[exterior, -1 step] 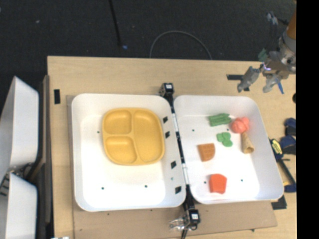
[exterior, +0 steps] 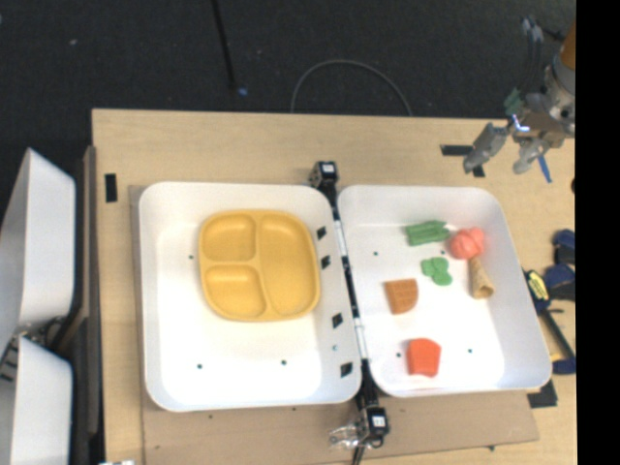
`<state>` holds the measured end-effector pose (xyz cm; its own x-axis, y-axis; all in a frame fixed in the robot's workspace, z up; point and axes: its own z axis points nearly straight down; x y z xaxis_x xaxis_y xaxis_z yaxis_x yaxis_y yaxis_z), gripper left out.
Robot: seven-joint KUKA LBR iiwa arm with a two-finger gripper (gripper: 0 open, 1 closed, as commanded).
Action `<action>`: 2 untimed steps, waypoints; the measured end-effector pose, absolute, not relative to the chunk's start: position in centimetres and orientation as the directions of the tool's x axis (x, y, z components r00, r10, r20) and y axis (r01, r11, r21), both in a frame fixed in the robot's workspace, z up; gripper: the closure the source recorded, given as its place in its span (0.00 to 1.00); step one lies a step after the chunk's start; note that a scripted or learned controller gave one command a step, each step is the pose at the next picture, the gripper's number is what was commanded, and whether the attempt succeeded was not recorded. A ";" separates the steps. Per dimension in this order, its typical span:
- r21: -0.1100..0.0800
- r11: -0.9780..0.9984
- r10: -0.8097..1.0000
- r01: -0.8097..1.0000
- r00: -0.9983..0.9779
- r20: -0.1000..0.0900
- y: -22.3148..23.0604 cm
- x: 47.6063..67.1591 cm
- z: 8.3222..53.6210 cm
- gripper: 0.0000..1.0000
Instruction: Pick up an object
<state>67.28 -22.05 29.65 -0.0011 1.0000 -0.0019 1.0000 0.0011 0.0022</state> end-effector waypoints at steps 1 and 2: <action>-0.001 -0.002 1.000 1.000 0.002 -0.002 -22.4 66.8 25.4 0.00; -0.002 0.004 1.000 1.000 -0.004 -0.002 -22.0 67.2 19.4 0.00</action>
<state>67.18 -22.02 19.37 -0.0036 1.0000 -0.0019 1.0000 0.0036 -0.0015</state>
